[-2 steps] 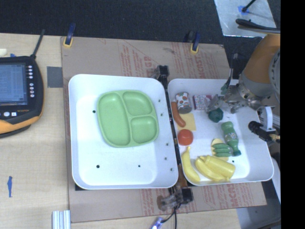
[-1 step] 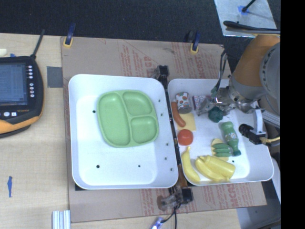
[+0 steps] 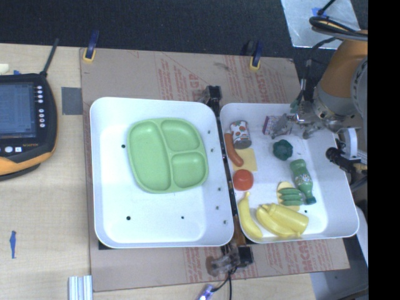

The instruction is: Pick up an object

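The right bin (image 3: 340, 195) holds several toy foods. A small can (image 3: 240, 134) and an orange carrot (image 3: 234, 150) lie by its left wall, beside a yellow cheese slice (image 3: 250, 161) and a red tomato (image 3: 242, 179). A banana (image 3: 249, 219) and a yellow pepper (image 3: 285, 220) sit at the front. A green bottle (image 3: 302, 180) and a dark green lump (image 3: 283, 149) lie mid-bin. My gripper (image 3: 282, 125) hangs low over the bin's back, just above the dark green lump and next to a small purple item (image 3: 270, 125). I see nothing clearly held.
The left bin (image 3: 112, 217) carries a light green divided plate (image 3: 167, 154). A teach pendant (image 3: 19, 124) lies on the bench at far left. Clamps (image 3: 214, 94) sit between the bins at the back and at the front (image 3: 228, 261). The arm's wrist (image 3: 334, 102) overhangs the right bin's back right corner.
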Tool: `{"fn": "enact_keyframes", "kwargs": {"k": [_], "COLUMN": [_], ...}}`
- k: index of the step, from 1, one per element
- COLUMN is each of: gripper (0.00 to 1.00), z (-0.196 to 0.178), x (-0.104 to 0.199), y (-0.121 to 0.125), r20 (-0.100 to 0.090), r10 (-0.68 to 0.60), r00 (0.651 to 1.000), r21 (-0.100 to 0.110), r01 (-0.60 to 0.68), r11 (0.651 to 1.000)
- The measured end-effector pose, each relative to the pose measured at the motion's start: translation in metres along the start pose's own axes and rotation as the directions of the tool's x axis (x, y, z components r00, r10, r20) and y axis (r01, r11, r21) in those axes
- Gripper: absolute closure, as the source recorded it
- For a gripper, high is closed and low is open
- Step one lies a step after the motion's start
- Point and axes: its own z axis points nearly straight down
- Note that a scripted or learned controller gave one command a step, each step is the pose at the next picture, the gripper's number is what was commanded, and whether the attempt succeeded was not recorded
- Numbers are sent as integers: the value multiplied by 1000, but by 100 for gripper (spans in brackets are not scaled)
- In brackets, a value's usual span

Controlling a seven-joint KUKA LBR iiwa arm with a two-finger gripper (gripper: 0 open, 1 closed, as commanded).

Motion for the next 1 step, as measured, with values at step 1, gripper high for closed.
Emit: {"fn": "enact_keyframes", "kwargs": {"k": [1], "gripper": [0], "z": [1], "x": [37], "y": [-67], "r20": [0], "r10": [-1], "r00": [1000], "r21": [3], "r01": [1], "r11": [1000]}}
